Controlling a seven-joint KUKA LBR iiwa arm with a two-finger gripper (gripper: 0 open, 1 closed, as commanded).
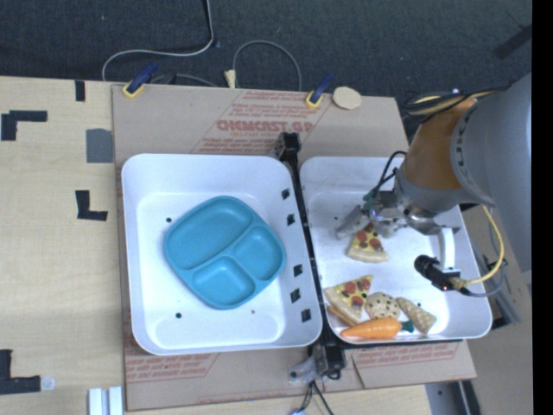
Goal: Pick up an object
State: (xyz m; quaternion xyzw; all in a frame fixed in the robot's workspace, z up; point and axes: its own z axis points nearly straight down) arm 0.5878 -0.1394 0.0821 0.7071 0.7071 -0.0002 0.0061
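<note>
In the right bin [333, 184] a small toy pizza slice [368, 247] lies near the middle. My gripper [370, 221] hangs right over its upper tip, open, with one grey finger [350, 225] splayed to the left. Nothing sits between the fingers. At the bin's front edge lie a second pizza slice [348, 293], a round cracker [380, 306], an orange carrot [373, 328] and a tan bread piece [421, 318]. The grey arm with its orange band [436, 150] comes in from the right.
The left bin [143, 188] holds a blue divided plate [225, 251]. A black divider [294, 223] runs between the bins. A black cable connector [430, 271] hangs off the arm over the right bin's right side. Cables lie behind the bench.
</note>
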